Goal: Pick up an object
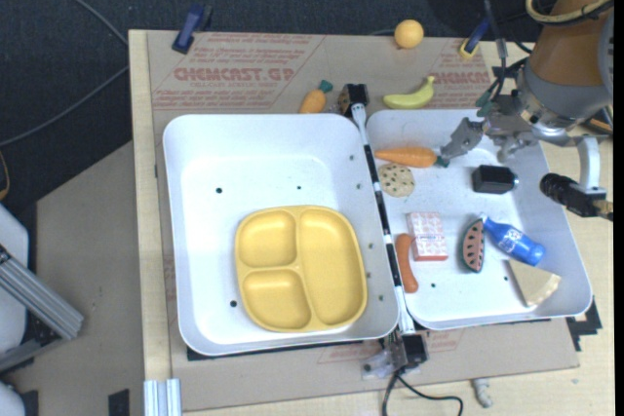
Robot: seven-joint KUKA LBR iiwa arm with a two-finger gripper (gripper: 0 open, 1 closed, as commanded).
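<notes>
The carrot [406, 156] lies just beside the pincer's [483, 139] left finger tip, near the right bin's [575, 258] upper wall, likely the target; a black block [493, 178] sits just below the pincer, the cookie [396, 179] beyond the carrot; the pincer spreads wide with nothing between its fingers; the arm [570, 54] reaches in from the right, wrist tilted down over the bin.

Gripper [485, 137] hovers over the right bin [575, 253] near a carrot [407, 156]
</notes>
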